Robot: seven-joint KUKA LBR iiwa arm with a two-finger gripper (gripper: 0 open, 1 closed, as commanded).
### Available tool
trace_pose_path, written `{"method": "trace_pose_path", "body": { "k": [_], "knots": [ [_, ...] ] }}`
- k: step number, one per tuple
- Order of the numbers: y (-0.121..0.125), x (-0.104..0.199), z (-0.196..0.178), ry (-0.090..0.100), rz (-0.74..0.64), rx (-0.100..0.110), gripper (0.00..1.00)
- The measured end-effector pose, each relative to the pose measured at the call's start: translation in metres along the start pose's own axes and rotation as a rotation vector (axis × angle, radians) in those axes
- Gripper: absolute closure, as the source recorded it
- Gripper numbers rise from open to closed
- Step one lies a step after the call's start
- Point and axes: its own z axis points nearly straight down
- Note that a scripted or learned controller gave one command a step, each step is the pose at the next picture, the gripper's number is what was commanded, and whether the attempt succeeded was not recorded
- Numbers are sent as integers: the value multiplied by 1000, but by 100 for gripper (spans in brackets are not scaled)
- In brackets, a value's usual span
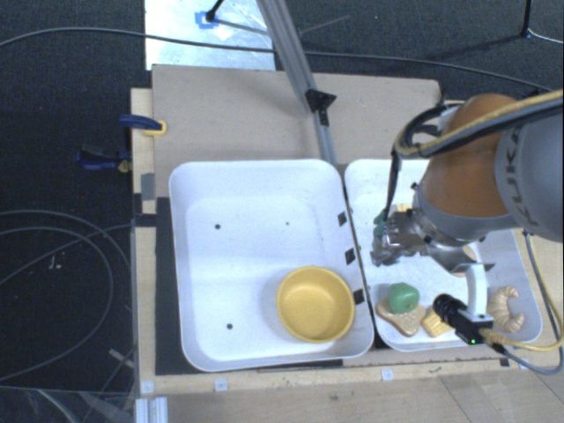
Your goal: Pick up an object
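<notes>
Over the right bin (374, 179), near its left wall, the hand (386, 247) hangs below the grey and orange arm (471, 170); from this angle it cannot be told whether it is clenched or released, and nothing can be seen in its grasp. Just in front of it, in the bin's near left corner, a small green object (404, 296) rests against a tan bread-like slice (401, 322). A small yellow piece (432, 325) lies just beside the slice, and a tan croissant-shaped toy (508, 307) sits near the bin's right wall. In the left bin (238, 196) a yellow bowl (315, 303) stands upright at the near right corner. Both bins sit on the brown desk (229, 108).
</notes>
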Motion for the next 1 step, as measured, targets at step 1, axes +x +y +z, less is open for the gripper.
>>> {"method": "trace_pose_path", "body": {
  "k": [1],
  "knots": [
    [11, 56, 6, 0, 0, 0, 100]
  ]
}}
